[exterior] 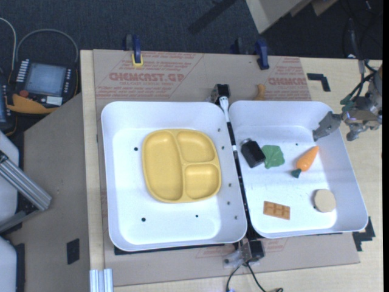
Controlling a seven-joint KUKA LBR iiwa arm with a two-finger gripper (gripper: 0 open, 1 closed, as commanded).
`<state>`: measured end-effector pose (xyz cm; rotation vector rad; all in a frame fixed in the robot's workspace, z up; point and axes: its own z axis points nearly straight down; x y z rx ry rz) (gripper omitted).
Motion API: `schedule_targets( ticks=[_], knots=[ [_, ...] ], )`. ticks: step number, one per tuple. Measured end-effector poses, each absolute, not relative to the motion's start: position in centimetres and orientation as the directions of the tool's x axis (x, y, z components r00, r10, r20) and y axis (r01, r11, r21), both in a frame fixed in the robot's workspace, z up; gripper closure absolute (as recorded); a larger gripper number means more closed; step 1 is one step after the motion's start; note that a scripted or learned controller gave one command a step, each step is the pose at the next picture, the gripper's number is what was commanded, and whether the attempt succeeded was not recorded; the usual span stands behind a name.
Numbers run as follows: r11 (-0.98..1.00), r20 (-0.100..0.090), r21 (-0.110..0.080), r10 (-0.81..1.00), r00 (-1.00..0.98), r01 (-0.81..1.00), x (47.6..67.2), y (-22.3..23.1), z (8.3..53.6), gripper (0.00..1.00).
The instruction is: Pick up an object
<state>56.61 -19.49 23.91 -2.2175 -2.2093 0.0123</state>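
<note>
The gripper (335,125) sits at the right rim of the right bin (285,224), its two fingers spread apart and holding nothing. Nearest to it lies the carrot (306,159), with a black block (252,152) and a green piece (273,156) touching each other further left, and a waffle (276,210) and a round biscuit (324,200) toward the front. The approach step appears to be in hand. The next move likely calls for centring over one item, descending, and closing. The left bin (121,193) holds a yellow divided plate (181,164).
</note>
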Motion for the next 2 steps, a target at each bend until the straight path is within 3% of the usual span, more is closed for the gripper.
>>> schedule_targets(
  ticks=[1, 2],
  knots=[
    [0.000, -0.001, 0.001, 1.000, 0.000, 1.000, 56.9, -19.4, 24.7, 0.00],
    [0.000, 0.001, -0.005, 1.000, 0.000, 1.000, 56.9, -19.5, 20.5, 0.00]
  ],
)
